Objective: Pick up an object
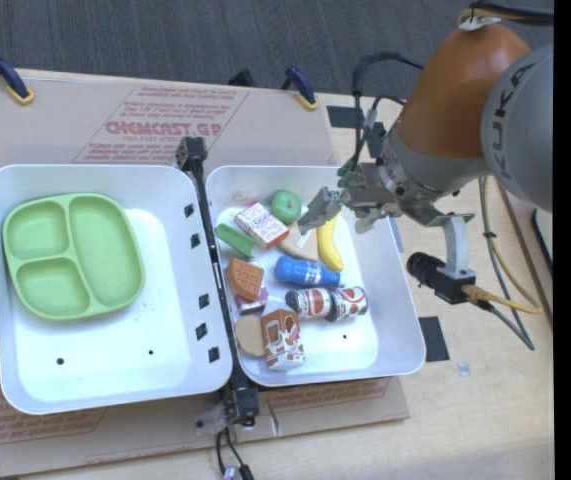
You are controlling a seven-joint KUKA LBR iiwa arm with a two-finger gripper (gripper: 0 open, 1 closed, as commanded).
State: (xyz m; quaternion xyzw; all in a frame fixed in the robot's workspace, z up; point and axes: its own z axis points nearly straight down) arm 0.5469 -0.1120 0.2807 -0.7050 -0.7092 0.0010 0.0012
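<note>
Overhead, gripper (pixel 343 214) fingers apart, clasping nothing, just above the banana (pixel 331 245) in right bin (pixel 405 318).

The grey KUKA arm (pixel 510 98) reaches in from the right, its orange band (pixel 460 88) facing up above the wrist. Its 2-finger gripper (pixel 337 212) points left and slightly down, fingers (pixel 316 211) spread apart with nothing between them.
</note>
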